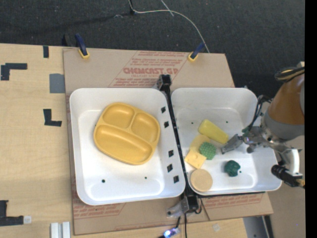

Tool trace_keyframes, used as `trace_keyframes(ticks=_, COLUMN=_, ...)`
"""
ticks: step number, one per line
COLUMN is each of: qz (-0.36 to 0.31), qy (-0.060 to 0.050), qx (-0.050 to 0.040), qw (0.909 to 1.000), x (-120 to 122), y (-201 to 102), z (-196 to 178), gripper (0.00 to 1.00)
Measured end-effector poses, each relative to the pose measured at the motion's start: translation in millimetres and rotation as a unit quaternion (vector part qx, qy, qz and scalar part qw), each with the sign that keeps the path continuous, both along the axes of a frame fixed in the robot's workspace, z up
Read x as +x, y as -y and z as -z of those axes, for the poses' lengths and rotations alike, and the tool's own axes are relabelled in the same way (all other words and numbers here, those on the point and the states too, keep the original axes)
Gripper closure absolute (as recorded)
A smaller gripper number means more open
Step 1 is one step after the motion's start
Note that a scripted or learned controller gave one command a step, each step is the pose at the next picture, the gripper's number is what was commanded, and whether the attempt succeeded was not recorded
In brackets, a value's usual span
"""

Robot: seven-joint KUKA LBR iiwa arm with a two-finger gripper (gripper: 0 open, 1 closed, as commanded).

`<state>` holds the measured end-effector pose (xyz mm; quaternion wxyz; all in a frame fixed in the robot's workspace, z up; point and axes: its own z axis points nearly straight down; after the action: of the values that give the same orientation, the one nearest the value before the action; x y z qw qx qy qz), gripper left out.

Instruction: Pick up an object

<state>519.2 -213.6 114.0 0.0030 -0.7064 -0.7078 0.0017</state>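
We see the gripper [232,145] low in the right bin [237,95], its fingers [234,142] apparently gripping nothing, though we cannot tell how wide they stand. The green ball [231,168] lies just below them, the yellow block [213,131] just left.

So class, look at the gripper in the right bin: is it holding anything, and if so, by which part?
Nothing is held. The gripper hangs above the right bin, apart from the yellow block and the green toy.
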Motion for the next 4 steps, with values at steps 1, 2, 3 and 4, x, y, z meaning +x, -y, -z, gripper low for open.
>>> trace_keyframes(ticks=1, qz=0.001, qy=0.003, qx=-0.0018, qw=1.0, x=0.1, y=-0.3, z=30.4, gripper=0.0)
trace_keyframes(ticks=2, qz=0.001, qy=0.004, qx=-0.0031, qw=1.0, x=0.6, y=0.3, z=18.0, gripper=1.0)
trace_keyframes(ticks=3, qz=0.0, qy=0.005, qx=-0.0017, qw=1.0, x=3.9, y=-1.2, z=-45.0, gripper=1.0)
trace_keyframes(ticks=4, qz=0.0, qy=0.005, qx=-0.0016, qw=1.0, x=4.0, y=-1.4, z=-87.3, gripper=1.0)
